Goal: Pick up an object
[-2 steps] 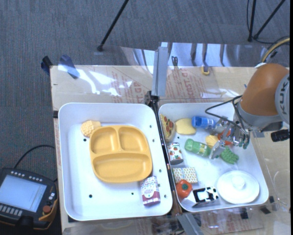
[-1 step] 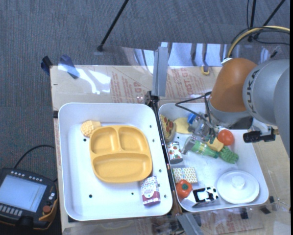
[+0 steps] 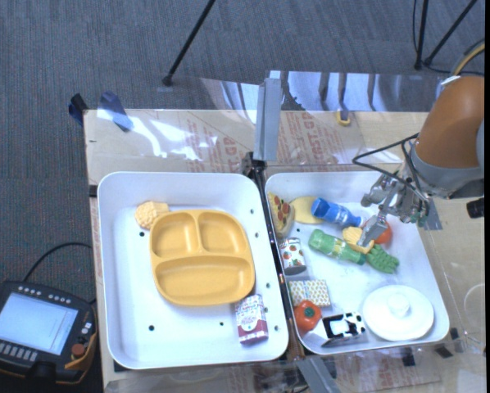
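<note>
- Grey arm with orange band (image 3: 454, 129) reaches in from the right and sits over the upper right part of the right shallow white bin (image 3: 437, 301).
- Two-finger gripper (image 3: 376, 229) points down into that bin; whether anything sits between its tips cannot be told, and the jaw gap cannot be told either.
- Right at the tips: a small red round object (image 3: 382, 234), partly hidden by the gripper, and a small pale yellow piece (image 3: 353, 235) just to its left.
- Green plastic bottle (image 3: 337, 246) lies on its side just below-left of the tips, with a green leafy toy (image 3: 383, 259) at its right end.
- Blue plastic bottle (image 3: 336, 214) lies on its side left of the gripper, overlapping a yellow round disc (image 3: 305, 210).
- Also in the right bin: a white round lid (image 3: 399, 311) near the front right corner, a red tomato toy (image 3: 307, 315), a black-and-white patterned item (image 3: 343, 326), a checkered cracker-like block (image 3: 309, 291).
- Left shallow white bin (image 3: 122, 301): a yellow three-compartment plastic tray (image 3: 202, 256), a yellow textured lump (image 3: 151, 214) touching its upper left corner, a small red-and-white carton (image 3: 251, 318) near the front right.
</note>
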